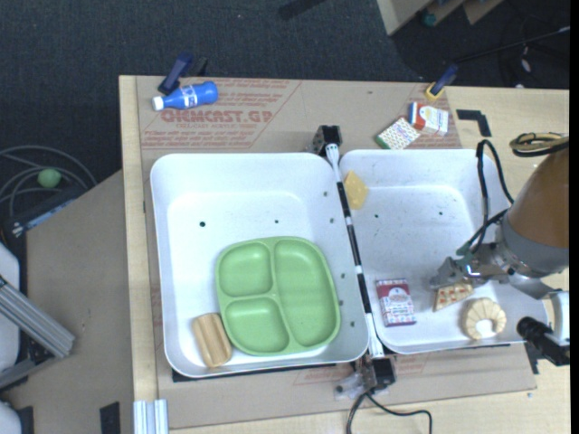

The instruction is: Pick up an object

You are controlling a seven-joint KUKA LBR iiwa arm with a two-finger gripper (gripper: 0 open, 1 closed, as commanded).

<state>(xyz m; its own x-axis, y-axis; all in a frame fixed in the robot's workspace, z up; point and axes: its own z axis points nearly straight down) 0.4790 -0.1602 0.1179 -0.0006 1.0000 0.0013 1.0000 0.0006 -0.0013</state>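
Croissant toy sits just below the gripper.
Whether that gripper is clenched or released, I cannot tell; crowded neighbours risk a glancing miss.

Red lettering is being shown printed on the cardboard sheet lying over the tabletop, behind the left bin; roughly "GEMCAST" is being made out, the rest too blurred. Print on the small red packet and the boxes behind the right bin is not being resolved.
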